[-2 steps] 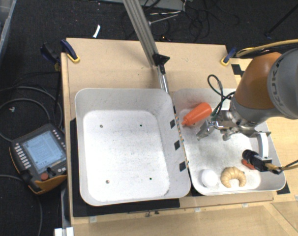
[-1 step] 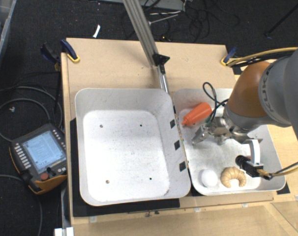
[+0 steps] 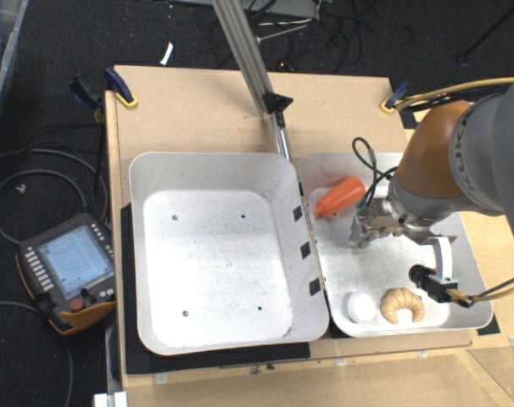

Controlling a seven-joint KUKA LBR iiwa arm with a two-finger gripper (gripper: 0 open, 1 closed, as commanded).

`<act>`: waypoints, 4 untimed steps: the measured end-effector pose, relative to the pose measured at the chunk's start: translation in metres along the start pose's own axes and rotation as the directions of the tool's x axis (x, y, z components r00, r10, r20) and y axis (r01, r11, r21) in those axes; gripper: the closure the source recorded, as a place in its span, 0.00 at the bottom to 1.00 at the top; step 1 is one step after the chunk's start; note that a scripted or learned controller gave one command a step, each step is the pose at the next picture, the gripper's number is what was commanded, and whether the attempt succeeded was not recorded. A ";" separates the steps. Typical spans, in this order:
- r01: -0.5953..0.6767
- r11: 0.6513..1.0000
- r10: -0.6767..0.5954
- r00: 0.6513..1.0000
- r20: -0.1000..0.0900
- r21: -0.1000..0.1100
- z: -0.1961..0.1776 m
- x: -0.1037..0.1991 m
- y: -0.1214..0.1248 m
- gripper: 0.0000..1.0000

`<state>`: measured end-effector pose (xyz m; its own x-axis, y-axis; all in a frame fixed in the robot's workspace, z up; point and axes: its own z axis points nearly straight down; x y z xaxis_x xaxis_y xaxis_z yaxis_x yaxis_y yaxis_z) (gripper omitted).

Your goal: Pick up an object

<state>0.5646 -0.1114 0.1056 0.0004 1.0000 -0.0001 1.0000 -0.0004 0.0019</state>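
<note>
Gripper (image 3: pixel 364 230) hangs low, grip state unreadable from here, with the orange carrot (image 3: pixel 339 196) just at its eleven o'clock, long axis running two-to-eight.

Grey-orange arm (image 3: pixel 460 164) over right bin (image 3: pixel 469 312), end effector (image 3: pixel 363 231) low beside orange carrot (image 3: pixel 339 196), white ball (image 3: pixel 360 307) and tan croissant (image 3: pixel 404 304) near front, left bin (image 3: pixel 210 253) alongside on tabletop (image 3: pixel 198 113)

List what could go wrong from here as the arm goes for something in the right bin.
1. The gripper sits beside the orange carrot, not over it; closing here may catch nothing or nudge it away.
2. The carrot lies near the bin wall, leaving little room for fingers.
3. The black cable loops above the wrist and could snag.
</note>
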 end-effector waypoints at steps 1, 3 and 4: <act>0.004 1.000 -0.004 1.000 0.001 -0.005 -0.061 0.003 0.008 1.00; 0.004 1.000 -0.004 1.000 0.002 -0.006 -0.159 0.009 0.011 1.00; 0.008 1.000 -0.008 1.000 -0.002 0.003 -0.157 0.059 0.003 1.00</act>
<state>0.5675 -0.0520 0.2627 -0.0076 1.0000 0.0015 1.0000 0.0076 -0.0011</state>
